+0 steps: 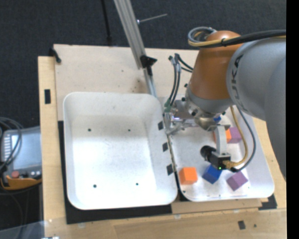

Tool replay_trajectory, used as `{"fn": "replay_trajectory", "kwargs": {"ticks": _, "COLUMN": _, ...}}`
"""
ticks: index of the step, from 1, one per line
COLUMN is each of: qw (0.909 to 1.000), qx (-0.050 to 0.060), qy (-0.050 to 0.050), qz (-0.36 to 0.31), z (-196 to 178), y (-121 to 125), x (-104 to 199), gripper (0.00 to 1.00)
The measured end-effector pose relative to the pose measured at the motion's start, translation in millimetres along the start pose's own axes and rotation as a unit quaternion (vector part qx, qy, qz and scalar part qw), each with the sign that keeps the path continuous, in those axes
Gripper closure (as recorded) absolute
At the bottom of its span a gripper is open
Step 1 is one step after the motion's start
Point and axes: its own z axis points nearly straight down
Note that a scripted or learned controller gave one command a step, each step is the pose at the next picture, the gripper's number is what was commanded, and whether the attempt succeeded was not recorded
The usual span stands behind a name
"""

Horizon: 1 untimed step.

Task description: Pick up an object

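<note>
Two white bins (114,148) (259,183), four small blocks — one orange (189,175), one blue (212,174), two purple (237,181) (234,135)

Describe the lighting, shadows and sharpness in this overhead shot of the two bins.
Camera view: even, diffuse light, no hard glare on the shallow white left bin; the big grey arm with its orange band looms near the lens and looks slightly soft, shading the shallow white right bin beneath it; the small orange cube, blue cube and purple cube stay crisp enough to tell apart.
</note>
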Motion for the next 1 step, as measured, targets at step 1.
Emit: {"fn": "replay_trajectory", "kwargs": {"ticks": 1, "qw": 1.0, "qx": 0.002, "qy": 0.0, "qz": 0.0, "z": 9.3, "y": -10.2, "x": 53.9, "gripper": 1.0}}
